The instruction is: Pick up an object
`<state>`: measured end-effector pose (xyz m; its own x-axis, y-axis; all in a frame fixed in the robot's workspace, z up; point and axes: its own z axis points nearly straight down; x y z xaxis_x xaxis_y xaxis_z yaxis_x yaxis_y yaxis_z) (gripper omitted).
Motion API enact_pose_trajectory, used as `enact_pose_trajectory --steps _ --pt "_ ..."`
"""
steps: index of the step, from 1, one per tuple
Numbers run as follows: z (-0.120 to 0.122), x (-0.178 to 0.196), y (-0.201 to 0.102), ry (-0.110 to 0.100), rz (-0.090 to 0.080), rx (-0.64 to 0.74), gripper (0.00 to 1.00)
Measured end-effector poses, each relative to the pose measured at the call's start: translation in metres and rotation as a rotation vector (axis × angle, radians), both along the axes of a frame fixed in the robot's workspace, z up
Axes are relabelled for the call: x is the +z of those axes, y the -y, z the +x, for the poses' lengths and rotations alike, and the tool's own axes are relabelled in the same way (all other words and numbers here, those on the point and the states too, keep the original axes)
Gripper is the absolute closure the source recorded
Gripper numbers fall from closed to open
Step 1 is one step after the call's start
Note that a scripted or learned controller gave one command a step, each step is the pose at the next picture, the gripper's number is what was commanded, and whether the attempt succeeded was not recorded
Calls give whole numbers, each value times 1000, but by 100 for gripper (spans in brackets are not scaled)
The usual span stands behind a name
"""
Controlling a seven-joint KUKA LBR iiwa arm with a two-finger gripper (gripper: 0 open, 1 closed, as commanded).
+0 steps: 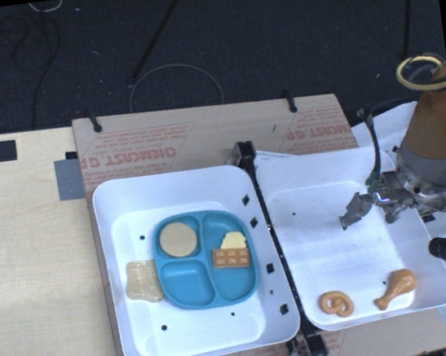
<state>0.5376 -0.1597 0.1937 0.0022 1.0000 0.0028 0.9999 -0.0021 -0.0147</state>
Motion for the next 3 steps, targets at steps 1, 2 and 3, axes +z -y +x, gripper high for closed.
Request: enact_pose_trajectory --steps 1,2,3 --pt "3 7 0 13 -3 2 0" --pt "3 -57 -5 7 0 3 0" --pt "3 -109 -6 11 -2 1 0"
